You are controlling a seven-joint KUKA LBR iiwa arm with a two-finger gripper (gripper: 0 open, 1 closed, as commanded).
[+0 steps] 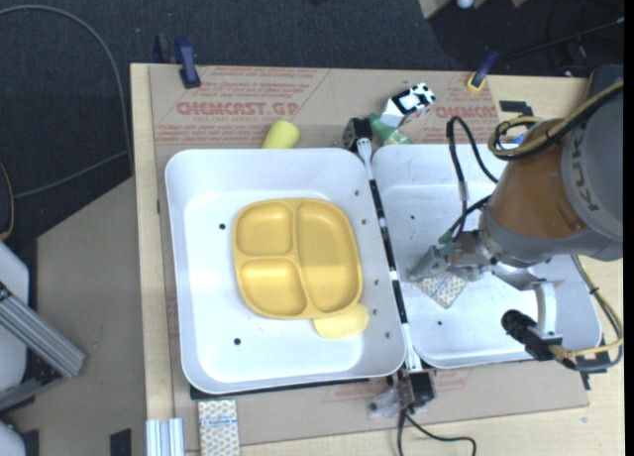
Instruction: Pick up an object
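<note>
Over the right bin's (555, 340) middle, your tool (443, 259) hung just above a small checkered packet (445, 288); you could not tell its state. Left bin (198, 246) held a yellow divided plate (295, 256).

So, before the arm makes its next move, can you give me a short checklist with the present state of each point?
1. Pincer is over the right bin: ok.
2. A target lies under it, a small checkered object: ok.
3. Object is between the fingers: cannot tell; the arm hides them.
4. Pincer open or shut: cannot tell.
5. Object is apart from the bin wall: ok.
6. Yellow divided plate in the left bin is apart from the arm: ok.
</note>
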